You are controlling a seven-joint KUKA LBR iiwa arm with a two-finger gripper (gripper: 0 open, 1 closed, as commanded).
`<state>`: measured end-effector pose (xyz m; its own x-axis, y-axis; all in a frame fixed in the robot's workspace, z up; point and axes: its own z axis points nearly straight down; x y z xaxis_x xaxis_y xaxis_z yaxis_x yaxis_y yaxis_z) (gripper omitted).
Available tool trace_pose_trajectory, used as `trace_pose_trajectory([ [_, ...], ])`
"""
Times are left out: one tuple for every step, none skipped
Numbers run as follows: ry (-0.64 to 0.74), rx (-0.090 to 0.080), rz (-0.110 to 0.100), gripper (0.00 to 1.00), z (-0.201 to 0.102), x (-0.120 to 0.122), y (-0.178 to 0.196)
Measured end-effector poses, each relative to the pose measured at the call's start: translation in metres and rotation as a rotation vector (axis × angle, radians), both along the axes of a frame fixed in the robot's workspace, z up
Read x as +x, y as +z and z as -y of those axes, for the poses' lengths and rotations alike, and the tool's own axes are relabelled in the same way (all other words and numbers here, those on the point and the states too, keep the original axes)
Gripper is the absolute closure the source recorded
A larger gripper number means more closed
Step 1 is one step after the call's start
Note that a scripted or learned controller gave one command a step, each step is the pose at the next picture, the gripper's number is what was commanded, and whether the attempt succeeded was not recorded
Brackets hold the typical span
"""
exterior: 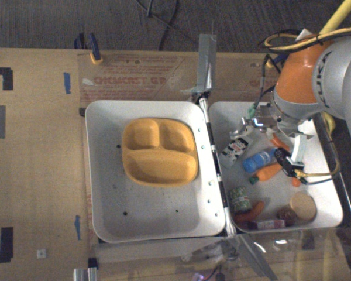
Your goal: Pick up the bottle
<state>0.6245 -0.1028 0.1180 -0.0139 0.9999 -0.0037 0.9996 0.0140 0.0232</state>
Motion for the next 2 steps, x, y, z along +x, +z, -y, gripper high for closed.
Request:
trace_pose_trajectory([
  [-0.180, 0.008, 0.035, 0.00, 0.001, -0.037, -0.010],
  [-0.179, 0.014, 0.045, 1.00, -0.001, -0.033, 0.005],
])
